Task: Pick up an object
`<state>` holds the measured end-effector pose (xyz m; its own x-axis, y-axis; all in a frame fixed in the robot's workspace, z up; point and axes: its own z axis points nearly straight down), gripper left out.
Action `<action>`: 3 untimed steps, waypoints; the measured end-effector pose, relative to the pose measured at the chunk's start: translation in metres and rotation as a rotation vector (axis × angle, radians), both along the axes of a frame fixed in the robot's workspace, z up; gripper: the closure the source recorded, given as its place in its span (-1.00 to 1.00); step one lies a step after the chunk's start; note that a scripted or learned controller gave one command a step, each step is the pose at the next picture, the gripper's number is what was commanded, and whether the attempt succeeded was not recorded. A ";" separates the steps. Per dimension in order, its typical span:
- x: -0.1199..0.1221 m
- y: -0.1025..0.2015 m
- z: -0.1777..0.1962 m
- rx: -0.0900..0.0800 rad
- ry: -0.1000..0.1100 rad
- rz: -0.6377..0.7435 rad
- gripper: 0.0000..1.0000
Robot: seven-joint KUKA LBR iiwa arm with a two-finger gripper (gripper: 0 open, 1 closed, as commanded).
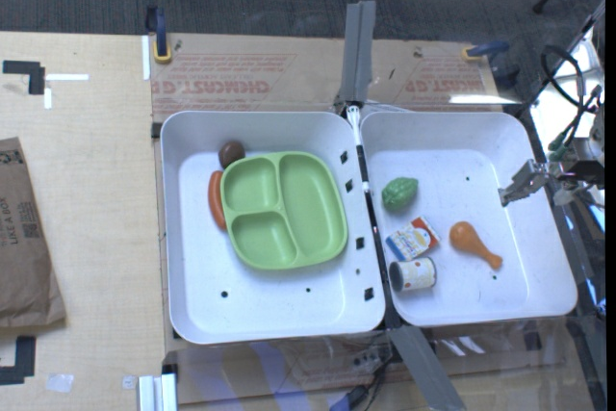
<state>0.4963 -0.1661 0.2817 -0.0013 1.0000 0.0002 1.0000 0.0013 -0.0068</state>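
The right bin (452, 303) holds a green leafy toy (399, 192), a small white and orange pouch (412, 241), a white cup lying on its side (414, 274) and an orange drumstick (474, 243). My gripper (518, 185) hangs at this bin's right wall, right of and a little above the drumstick, apart from every object. Nothing is seen in its grasp. In the left bin (183, 303) a green divided plate (284, 207) lies over part of an orange sausage (216, 197). A brown round piece (231, 152) rests by the plate's top left corner.
A grey divider (358, 63) runs between the bins at the back. Cardboard sheets (241, 77) lie behind the bins. A brown paper bag (24, 236) sits at the far left of the bench. Cables and the arm's base (577, 140) crowd the right edge.
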 end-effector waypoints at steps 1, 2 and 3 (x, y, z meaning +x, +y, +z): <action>-0.011 -0.027 -0.171 0.002 -0.001 0.090 -1.00; -0.002 -0.031 -0.193 0.003 -0.002 0.155 -1.00; -0.003 -0.031 -0.187 0.004 0.002 0.151 1.00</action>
